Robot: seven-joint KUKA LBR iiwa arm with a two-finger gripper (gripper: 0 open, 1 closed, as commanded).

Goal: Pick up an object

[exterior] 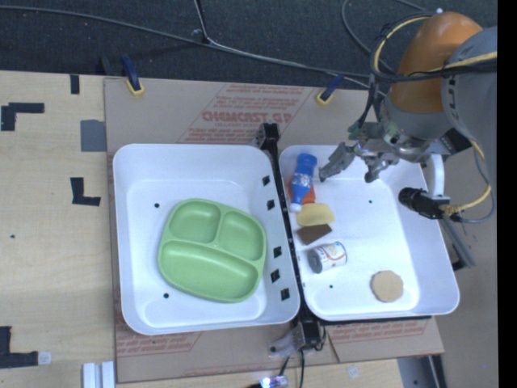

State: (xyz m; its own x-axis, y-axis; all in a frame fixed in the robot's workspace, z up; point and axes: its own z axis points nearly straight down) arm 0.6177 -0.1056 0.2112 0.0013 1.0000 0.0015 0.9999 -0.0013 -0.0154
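Observation:
My gripper [353, 168] hangs open over the back of the right bin [420, 241], its two grey fingers spread with nothing between them. A blue bottle with a red and white label [303, 180] lies just left of the fingers, along the bin's left wall. In front of the bottle sit a yellow piece [315, 214], a brown block [314, 233] and a small white can [327, 256]. A round tan cookie [387, 285] lies at the bin's front right.
The left bin [133, 217] holds a green divided plate [212, 249]. A black divider with clips [279, 217] runs between the bins. Cables arc above the bench at the back. A black fitting [420, 201] on the arm hangs over the right bin's right side.

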